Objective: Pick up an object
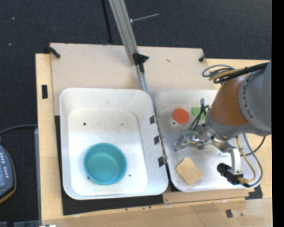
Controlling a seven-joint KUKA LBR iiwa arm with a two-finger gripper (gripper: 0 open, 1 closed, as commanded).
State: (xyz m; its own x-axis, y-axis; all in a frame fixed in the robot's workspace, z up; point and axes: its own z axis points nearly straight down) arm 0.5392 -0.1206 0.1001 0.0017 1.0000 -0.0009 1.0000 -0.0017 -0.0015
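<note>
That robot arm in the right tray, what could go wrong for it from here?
The hand sits between the orange disc and the tan sponge-like block, over neither, so closing now would probably grab nothing. It is also near the right bin's left wall, which it might bump. Loose cables by the arm could snag.

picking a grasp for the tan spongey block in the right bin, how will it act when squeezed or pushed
The tan block looks porous and soft-edged like a sponge, so it probably compresses and is light for its size. It lies flat on a broad face, so a push would likely slide it along the right bin floor rather than roll or tip it. Its rough surface probably resists slipping.
</note>
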